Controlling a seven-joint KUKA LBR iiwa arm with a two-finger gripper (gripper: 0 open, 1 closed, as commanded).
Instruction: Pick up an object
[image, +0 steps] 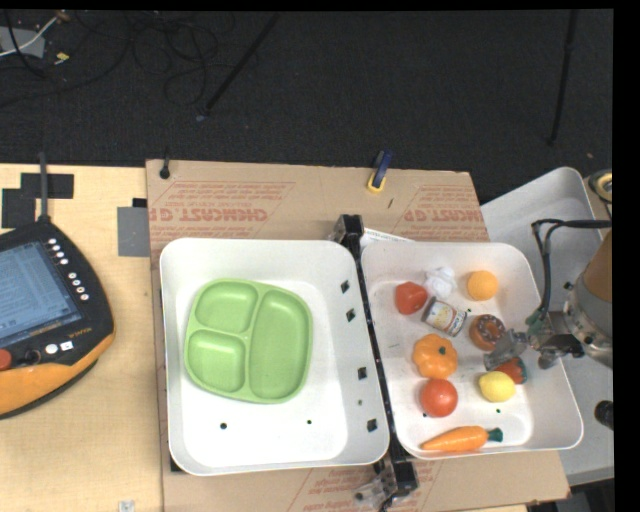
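The hand (515, 347) reaches in from the right edge of the right-hand shallow white plastic bin (560, 420), low over the toy food, w/ its tip by a small red round fruit (512, 370) and a brown round doughnut-like piece (487, 330). Whether the hand is apart or together I cannot tell; too dark and small at the tip, and nothing is clearly clamped in it.

Likely targets sit right at the hand: the red fruit just under it, a small yellow lemon-shaped toy (496, 386) just below-left. Judging by the low approach from the bin's side, the arm is prob. lining up on that cluster, since it's the nearest pile to reach.

Count in this bin, approx.:
- 2 red tomato-like rounds, one (410, 297) well left of the hand and up, one (438, 398) left and down
- 1 orange pumpkin-shaped toy (434, 354)
- 1 orange ball (482, 284) above the hand
- 1 orange carrot (457, 439) at the near rim
- 1 small can/jar lying tilted (445, 317)
- 1 whitish crumpled bit (440, 279)

Far left of the hand, the other white bin (200, 420) carries 1 green three-compartment plastic plate (250, 340), prob. parked there as a drop-off spot.
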